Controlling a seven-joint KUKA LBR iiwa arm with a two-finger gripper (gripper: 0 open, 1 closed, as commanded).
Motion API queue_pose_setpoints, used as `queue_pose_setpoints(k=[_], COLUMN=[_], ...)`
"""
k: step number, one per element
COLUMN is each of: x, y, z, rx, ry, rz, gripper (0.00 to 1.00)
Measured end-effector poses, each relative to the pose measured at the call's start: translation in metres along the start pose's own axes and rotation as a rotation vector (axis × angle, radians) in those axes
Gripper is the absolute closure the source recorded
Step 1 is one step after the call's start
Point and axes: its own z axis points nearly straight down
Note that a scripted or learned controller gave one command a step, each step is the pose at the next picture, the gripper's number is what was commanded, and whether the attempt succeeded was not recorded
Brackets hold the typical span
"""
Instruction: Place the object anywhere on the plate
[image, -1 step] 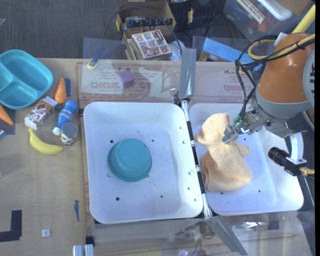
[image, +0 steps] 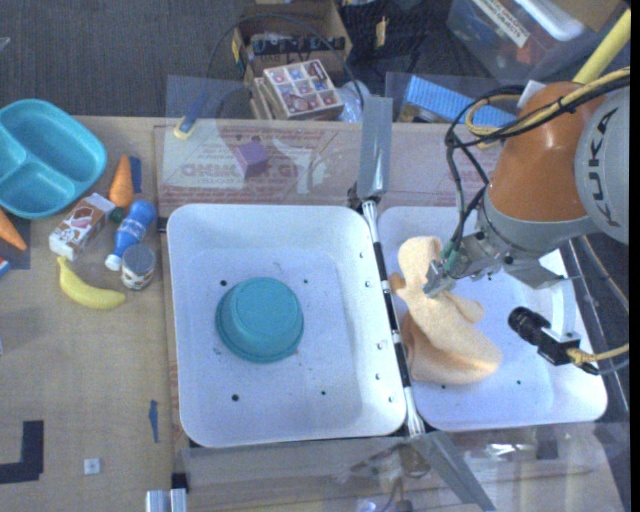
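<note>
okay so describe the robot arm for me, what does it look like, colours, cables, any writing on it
The arm is a thick, rounded body in grey with a broad orange band above the wrist, and black KUKA lettering on the grey casing at the right. Thin black cables loop around the orange section, alongside a blue one, and a yellow hose runs off toward the top right. The gripper at its tip is small, metallic grey.

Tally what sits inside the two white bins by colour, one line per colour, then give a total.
Teal: 1, the upturned bowl in the left bin.
Pale yellow: 2, the floppy bread-like pieces in the right bin, one under the hand.
Total: 3, leaving out the arm.
</note>
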Motion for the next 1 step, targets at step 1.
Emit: queue_pose_setpoints(k=[1], x=[0.0119], y=[0.0034], z=[-0.0165], rx=[-0.004], ry=[-0.003], rz=[0.022], gripper=[1.0])
